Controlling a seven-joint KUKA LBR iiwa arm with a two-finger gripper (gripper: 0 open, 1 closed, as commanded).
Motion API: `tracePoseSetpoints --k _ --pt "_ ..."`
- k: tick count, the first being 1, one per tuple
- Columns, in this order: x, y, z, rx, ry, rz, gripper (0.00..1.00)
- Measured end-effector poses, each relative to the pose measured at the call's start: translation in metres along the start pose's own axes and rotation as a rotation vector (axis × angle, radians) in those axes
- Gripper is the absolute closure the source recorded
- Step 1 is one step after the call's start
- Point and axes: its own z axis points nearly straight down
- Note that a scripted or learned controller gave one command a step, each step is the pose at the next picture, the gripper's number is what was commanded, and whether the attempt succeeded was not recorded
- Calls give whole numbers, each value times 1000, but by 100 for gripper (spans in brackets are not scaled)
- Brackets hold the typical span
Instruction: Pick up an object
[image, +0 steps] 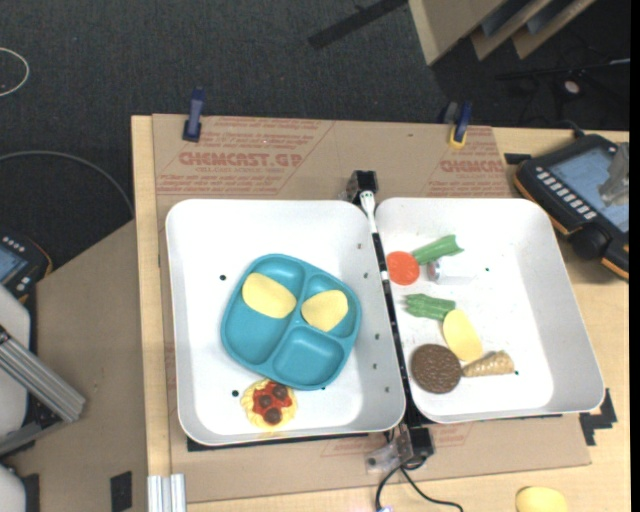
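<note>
Looking down on two shallow white bins side by side on a brown cardboard sheet (300, 150) printed CHEMCAST, which lies on the desk. Two blue clamps (194, 112) pin its far edge.

Left white bin (190, 300): a blue plastic divided plate (290, 345) sits mid-bin, with a pale yellow oval piece (268, 294) in its far-left compartment and a second yellow piece (324, 309) in the far-right one. A small yellow toy pizza with red spots (268, 403) lies just beside the plate's near edge, on the bin floor.

Right white bin (520, 260): everything is crowded toward the wall it shares with the left bin.
- An orange-red round disc (402, 267) lies near the divider, with a green leafy piece (436, 249) touching it on the far side.
- A second green piece (430, 306) lies nearer, with a yellow oval toy (461, 334) at its end.
- A brown round cookie-like disc (436, 368) touches the yellow oval, and a tan cone (487, 365) lies just beside both.

The cluster is tight, so neighbours crowd most picks; the toy pizza lies most in the open.

A black handheld pendant (575, 190) rests off the right bin's far corner.

Jaws: can't tell whether released or clenched.
</note>
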Motion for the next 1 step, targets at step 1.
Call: tracePoseSetpoints --k 1 --pt "5 3 -14 -11 -2 -11 100"
